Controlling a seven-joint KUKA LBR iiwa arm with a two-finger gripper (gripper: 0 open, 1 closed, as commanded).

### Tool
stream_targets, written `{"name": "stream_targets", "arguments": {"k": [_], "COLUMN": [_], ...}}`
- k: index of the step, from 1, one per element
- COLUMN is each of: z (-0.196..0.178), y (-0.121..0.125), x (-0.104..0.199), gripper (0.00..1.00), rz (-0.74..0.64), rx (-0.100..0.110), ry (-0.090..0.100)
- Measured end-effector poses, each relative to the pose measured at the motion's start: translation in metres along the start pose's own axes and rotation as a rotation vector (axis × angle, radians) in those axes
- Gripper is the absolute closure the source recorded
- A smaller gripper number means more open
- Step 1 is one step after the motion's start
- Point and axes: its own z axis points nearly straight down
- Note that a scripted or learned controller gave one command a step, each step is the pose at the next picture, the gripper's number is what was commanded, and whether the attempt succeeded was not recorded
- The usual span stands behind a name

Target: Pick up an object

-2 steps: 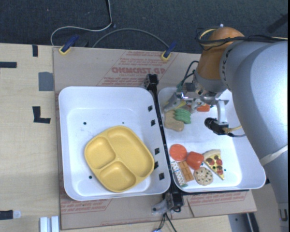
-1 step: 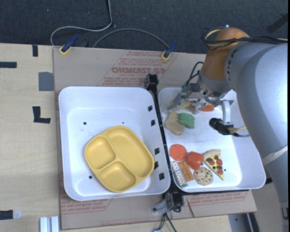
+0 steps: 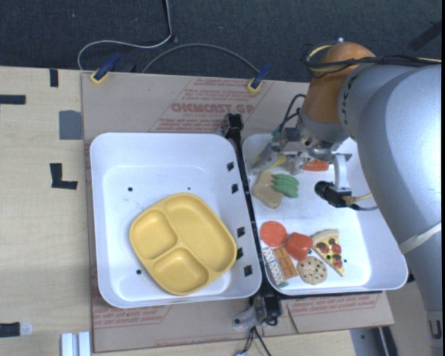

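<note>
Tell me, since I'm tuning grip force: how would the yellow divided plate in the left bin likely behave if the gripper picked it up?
The yellow divided plate looks like moulded plastic, so probably stiff and light. Its glossy, rounded rim may slip between narrow fingers. It is wide and shallow, so gripped at one edge it would likely tilt. It lies flat in the left bin, unlikely to roll.

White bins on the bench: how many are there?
2. The left shallow white plastic bin holds a yellow divided plastic tray; the right shallow white plastic bin holds toy food, partly covered by the grey arm.
</note>
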Motion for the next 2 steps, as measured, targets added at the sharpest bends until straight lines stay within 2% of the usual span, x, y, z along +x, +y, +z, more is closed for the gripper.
{"name": "stream_targets", "arguments": {"k": [2], "z": [0.0001], "y": [-0.0001], "x": [0.0061], "gripper": [0.0], "rz": [0.002], "rx": [0.0], "ry": [-0.002]}}
